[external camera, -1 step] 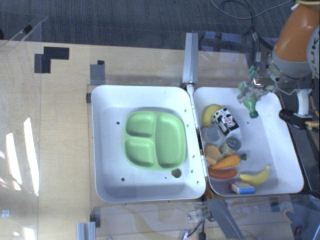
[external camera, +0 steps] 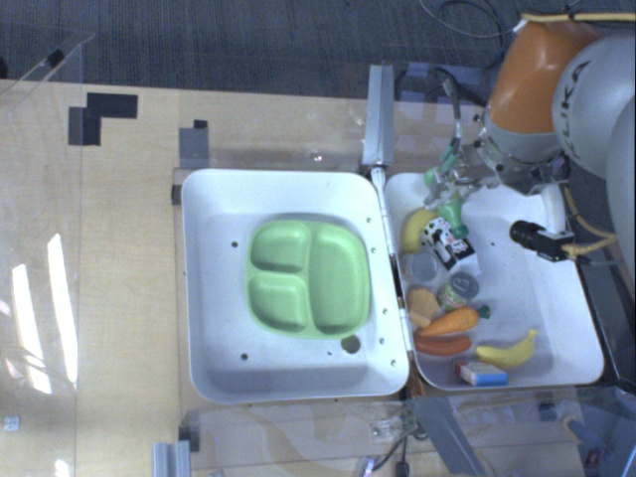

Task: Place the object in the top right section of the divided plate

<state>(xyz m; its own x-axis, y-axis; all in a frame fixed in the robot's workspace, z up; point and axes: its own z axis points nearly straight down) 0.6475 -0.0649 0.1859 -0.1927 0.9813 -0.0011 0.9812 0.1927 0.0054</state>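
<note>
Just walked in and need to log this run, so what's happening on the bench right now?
The arm reaches in over the right bin, with its gripper low above the pile of toy food at the bin's upper left, near a yellow piece and a black-and-white item. Whether it holds anything cannot be seen. A carrot and banana lie further down the bin. The green divided plate sits in the left bin with nothing in its sections.
</note>
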